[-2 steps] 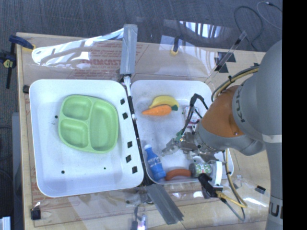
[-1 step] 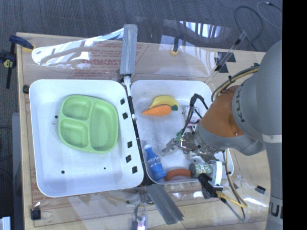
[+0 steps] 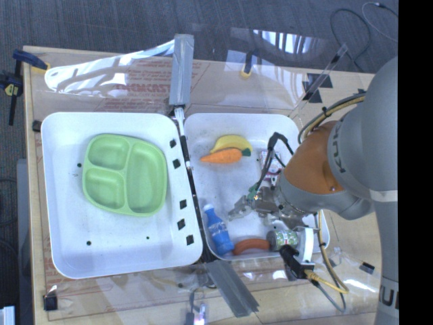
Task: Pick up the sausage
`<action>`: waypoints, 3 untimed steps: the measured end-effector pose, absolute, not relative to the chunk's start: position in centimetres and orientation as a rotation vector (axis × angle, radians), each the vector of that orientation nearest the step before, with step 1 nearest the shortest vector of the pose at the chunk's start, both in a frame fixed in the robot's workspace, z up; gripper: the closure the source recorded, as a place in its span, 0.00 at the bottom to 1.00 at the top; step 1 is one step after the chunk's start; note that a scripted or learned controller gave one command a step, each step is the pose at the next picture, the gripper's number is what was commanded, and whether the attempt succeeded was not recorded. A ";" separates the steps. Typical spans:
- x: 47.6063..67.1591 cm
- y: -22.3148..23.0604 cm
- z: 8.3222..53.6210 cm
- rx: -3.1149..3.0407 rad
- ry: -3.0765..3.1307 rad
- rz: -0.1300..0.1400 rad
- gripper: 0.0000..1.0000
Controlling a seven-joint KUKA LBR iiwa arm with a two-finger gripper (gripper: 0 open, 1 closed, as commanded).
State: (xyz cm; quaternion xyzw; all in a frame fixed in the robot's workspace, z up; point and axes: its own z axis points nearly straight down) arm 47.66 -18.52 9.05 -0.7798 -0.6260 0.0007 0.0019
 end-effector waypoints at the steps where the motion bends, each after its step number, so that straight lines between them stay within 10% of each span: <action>1: 47.7 -18.5 9.1 -2.447 -1.964 0.002 0.00; 3: 47.7 -18.5 9.0 -2.447 -1.964 0.002 0.00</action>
